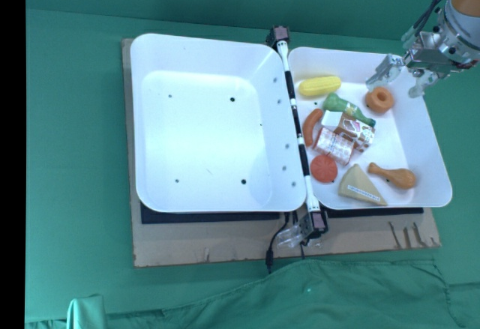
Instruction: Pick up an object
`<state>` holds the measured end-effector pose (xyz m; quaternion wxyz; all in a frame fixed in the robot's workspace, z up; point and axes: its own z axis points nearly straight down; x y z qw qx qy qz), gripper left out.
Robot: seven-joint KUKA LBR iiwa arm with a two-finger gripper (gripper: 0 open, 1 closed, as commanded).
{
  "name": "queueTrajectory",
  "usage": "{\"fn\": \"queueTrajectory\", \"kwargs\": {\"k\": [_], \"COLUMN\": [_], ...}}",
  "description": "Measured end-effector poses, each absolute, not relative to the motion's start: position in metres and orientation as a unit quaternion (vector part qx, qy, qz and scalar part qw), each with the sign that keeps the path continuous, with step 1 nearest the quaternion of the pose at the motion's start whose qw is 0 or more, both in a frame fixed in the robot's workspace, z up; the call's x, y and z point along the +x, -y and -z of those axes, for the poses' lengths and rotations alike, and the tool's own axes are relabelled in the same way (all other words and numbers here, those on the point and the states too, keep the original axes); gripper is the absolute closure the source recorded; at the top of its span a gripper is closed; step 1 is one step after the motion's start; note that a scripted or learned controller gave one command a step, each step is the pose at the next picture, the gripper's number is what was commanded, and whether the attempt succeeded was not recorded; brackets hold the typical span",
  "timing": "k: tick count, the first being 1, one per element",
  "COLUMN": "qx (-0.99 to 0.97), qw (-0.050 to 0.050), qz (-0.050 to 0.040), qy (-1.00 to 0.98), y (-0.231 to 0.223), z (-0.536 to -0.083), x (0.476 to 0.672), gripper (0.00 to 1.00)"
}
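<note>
At the near rim of the right bin (439,196) lie a cheese wedge (361,186) and a chicken drumstick (392,175), its long axis running left to right, with a red disc (324,168) beside them. Further in sits a packet cluster (343,138), a green bottle (346,109) and a corn cob (319,85). The orange doughnut (379,100) lies farthest, just below and between the spread, empty fingers of the gripper (399,76), so a short descent looks enough. The left bin (202,125) sits alongside on green cloth (75,133).
</note>
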<state>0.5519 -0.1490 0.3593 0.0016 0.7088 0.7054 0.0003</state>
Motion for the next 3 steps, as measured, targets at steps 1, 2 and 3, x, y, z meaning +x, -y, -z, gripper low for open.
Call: {"fn": "queueTrajectory", "kwargs": {"k": [1, 2, 3], "qx": [0.709, 0.709, 0.709], "qw": [0.002, 0.000, -0.001], "qz": [-0.0004, 0.0015, 0.0018], "qy": [-0.705, -0.705, -0.705], "y": [0.149, 0.161, 0.160], "z": [-0.359, -0.306, -0.244], "x": [0.552, 0.553, 0.554], "gripper": [0.00, 0.00, 0.00]}}
